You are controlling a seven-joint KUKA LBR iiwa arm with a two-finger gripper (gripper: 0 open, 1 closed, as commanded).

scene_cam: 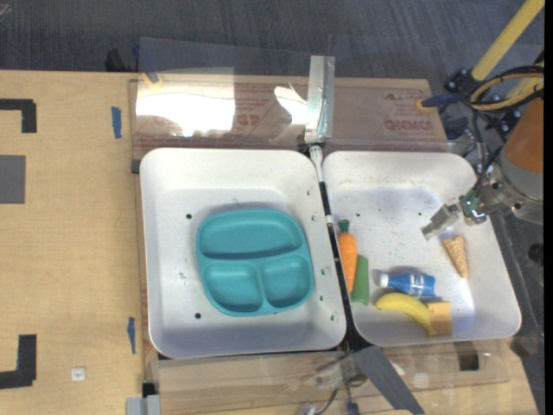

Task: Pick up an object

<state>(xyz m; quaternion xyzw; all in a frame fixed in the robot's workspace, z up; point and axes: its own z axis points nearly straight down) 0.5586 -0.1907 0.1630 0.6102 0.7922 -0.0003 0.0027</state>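
Nearest the camera, at the front of the right bin (380, 167), a banana (406, 307) lies curved along the floor, its right end touching a small tan block (440, 317). Just behind the banana lies a blue bottle with a white cap (411, 283), on its side. Left of the bottle, against the bin's left wall, a carrot (347, 255) lies lengthwise with a green stick-shaped piece (360, 281) beside its lower half. Right of the bottle and a little farther back, a tan cone-shaped piece (456, 254) rests near the bin's right wall. Just above that cone hangs the gripper (445, 219), reaching in from the right on the grey arm (518, 167); its fingers point down and left, slightly parted, with nothing visible between them. Whether they touch the bin floor cannot be told. Across the divider, the left bin (164, 175) holds a teal divided plate (254, 259) with three compartments, lying flat in its middle.
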